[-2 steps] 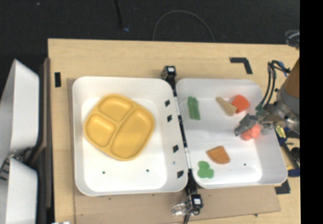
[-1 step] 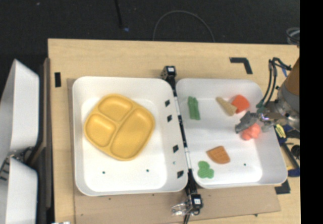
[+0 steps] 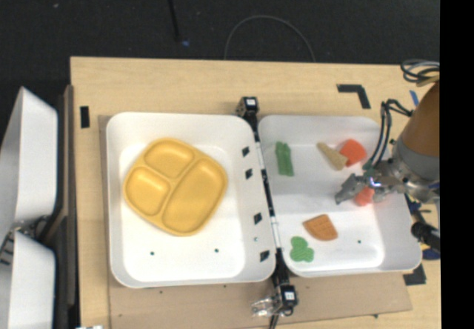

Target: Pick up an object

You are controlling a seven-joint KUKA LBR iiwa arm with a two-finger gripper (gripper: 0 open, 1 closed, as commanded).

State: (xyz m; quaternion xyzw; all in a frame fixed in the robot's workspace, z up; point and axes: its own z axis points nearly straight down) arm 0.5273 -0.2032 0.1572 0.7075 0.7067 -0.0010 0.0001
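Note:
My gripper (image 3: 360, 190) hangs low over the right side of the right bin (image 3: 370, 257), reaching in from the right edge. A small red object (image 3: 364, 198) lies right at its tip, partly hidden by it. Above it in the same bin are an orange-red object (image 3: 353, 150) and a tan wedge (image 3: 331, 155) side by side. A green bar (image 3: 284, 158) lies near the bin's left wall. An orange piece (image 3: 320, 227) and a green lumpy piece (image 3: 301, 250) sit toward the front.
The left bin (image 3: 126, 261) holds a yellow divided plate (image 3: 175, 185). A ridge with black clips (image 3: 261, 194) separates the two bins. Cables trail around the arm (image 3: 424, 135) at the right.

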